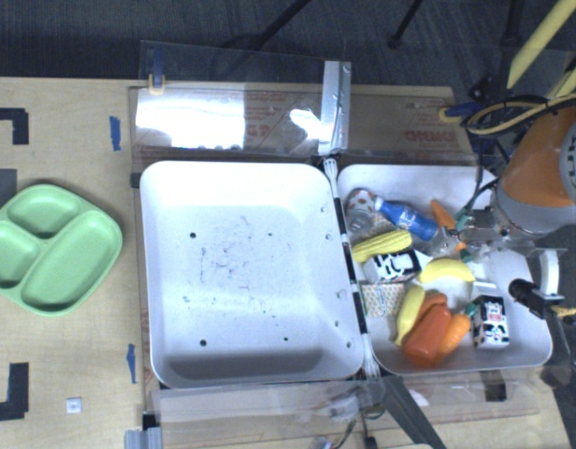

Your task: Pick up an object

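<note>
Yellow lemon [446, 271] lies in the right bin [526, 355] just beside the fingers [470, 237], whose spacing I cannot tell.

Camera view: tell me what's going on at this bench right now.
A grey KUKA arm with an orange band reaches in over the right bin, which holds a pile of toy items: a corn cob, a blue bottle, a lemon, an orange pepper. Nothing looks lifted yet. A green divided plate sits on the bench further left.
</note>
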`<state>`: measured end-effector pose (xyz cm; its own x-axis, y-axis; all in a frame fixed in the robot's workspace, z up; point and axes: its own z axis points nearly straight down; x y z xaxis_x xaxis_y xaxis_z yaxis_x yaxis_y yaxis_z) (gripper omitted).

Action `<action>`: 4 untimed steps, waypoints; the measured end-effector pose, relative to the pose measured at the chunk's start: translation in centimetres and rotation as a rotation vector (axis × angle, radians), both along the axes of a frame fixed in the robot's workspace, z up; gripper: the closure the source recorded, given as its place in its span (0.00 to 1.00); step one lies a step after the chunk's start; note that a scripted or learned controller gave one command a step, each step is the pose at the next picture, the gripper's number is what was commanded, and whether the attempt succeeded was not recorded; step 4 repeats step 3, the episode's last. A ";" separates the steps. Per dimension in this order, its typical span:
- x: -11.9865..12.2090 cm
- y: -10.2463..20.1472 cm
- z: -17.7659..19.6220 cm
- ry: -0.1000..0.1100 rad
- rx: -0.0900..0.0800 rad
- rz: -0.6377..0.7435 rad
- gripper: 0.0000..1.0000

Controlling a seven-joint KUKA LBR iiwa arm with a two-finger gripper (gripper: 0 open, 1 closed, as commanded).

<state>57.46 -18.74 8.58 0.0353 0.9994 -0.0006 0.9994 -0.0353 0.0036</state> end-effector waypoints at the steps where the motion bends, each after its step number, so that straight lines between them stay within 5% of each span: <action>1: 5.9 -0.7 0.0 0.001 0.002 -0.064 0.00; 2: 6.0 -0.7 1.1 -0.002 -0.001 -0.062 1.00; 3: 8.1 6.1 9.6 0.000 0.000 0.078 1.00; 4: 8.1 6.1 9.6 0.000 0.000 0.078 1.00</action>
